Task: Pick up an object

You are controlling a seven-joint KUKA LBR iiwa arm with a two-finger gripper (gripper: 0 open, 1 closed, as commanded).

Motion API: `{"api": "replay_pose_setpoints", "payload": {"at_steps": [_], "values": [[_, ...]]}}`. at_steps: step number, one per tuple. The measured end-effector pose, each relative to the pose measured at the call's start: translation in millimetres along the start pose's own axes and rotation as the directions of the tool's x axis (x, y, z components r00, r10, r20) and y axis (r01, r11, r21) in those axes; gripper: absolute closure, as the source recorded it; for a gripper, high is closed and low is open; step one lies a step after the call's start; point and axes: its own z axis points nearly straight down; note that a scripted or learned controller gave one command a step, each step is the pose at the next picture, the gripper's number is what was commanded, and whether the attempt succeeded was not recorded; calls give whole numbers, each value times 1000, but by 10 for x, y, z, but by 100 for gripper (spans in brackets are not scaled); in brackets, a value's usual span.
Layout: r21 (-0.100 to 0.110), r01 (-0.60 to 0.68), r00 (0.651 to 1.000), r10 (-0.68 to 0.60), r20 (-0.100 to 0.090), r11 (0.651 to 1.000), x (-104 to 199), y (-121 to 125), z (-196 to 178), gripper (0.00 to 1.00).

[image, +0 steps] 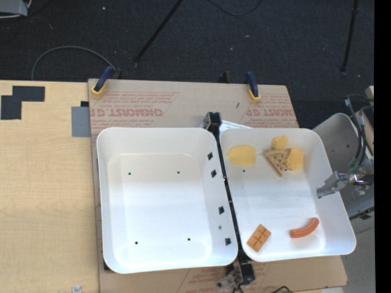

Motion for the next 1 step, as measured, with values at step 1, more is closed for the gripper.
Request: {"api": "replay_pose_setpoints", "payload": {"at_steps": [1], "values": [[5,17,1000,-17,-2,1000,341,73,652,0]]}}
